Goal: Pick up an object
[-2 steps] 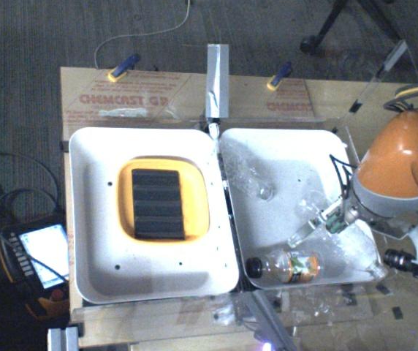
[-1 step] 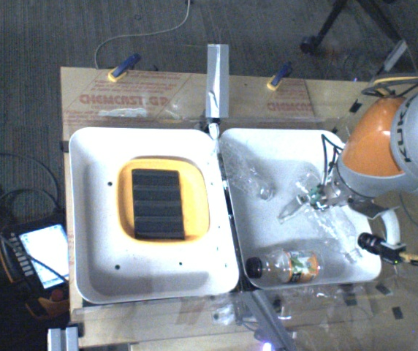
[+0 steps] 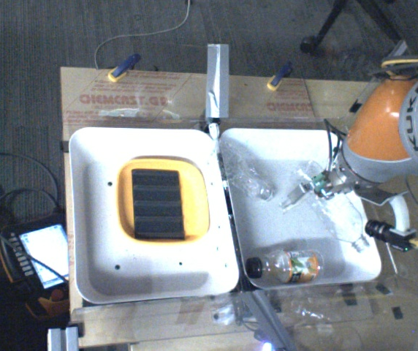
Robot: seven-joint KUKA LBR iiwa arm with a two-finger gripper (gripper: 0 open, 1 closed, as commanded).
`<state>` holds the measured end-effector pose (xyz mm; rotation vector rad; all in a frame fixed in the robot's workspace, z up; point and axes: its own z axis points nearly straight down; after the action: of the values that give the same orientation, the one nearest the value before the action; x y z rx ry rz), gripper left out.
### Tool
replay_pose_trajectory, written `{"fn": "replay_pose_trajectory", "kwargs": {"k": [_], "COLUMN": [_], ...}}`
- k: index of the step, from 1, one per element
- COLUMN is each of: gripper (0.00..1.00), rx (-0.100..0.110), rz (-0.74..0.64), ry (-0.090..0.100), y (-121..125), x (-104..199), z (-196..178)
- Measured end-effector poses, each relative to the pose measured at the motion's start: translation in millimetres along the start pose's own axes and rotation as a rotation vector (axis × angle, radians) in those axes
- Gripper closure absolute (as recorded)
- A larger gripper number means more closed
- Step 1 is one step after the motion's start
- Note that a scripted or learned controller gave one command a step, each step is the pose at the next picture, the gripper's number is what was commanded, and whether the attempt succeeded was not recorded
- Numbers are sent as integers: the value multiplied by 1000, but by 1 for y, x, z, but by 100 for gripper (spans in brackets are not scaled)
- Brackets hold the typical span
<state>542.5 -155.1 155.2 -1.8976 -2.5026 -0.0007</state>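
Likely pick targets sit in the right bin [image 3: 373,269]: a capped bottle [image 3: 286,266] w/ amber liquid lying on its side against the near wall, cap toward the left, plus crumpled clear plastic [image 3: 251,180] nr the far-left corner and more clear wrap around mid-bin. The hand [image 3: 317,186] is low over the bin's right-centre, amid that clear stuff; whether it's open or closed, can't tell – glare and wrap hide it. Bottle is well apart from it, so prob not the thing being reached for. Left bin [image 3: 92,218] has a yellow tray [image 3: 198,203] w/ a black ribbed block [image 3: 156,203] sitting in it. Both bins side by side on the worktop [image 3: 85,93], clamped at back w/ blue clips [image 3: 123,66].
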Motion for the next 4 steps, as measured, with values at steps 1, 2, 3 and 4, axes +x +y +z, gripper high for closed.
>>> {"fn": "replay_pose_trajectory", "kwargs": {"k": [1,2,3,4], "gripper": [0,0,100,100], "rx": [3,3,4,-2], "rz": [231,325,322,276], "ry": [-4,0,1,0], "y": [20,-63,-62,-51], "x": [-55,-6,-5,31], "z": [15,-41,-49,55]}}
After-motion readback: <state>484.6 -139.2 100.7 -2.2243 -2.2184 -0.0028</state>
